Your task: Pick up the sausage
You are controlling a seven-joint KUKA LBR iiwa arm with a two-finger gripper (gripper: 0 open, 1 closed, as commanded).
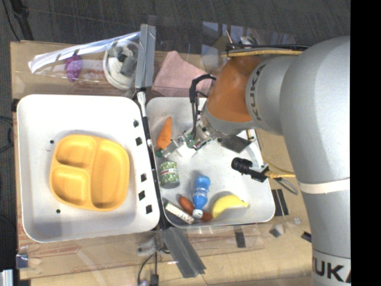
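The sausage (pixel 186 204) is a short red-brown piece near the front edge of the right bin (pixel 253 216). It lies between a white stick (pixel 178 212) and a blue bottle (pixel 200 191), and the bottle partly covers it. My gripper (pixel 176 145) hangs low over the back left of the same bin, just beside an orange carrot (pixel 164 133). It is well behind the sausage and apart from it, and nothing shows held in it.
A green can (pixel 169 173) stands between the gripper and the sausage. A yellow banana (pixel 228 205) lies to the bottle's right. The left bin (pixel 36 109) holds a yellow divided plate (pixel 89 170). A pink cloth (pixel 175 70) and a plastic bag (pixel 89 61) lie behind the bins.
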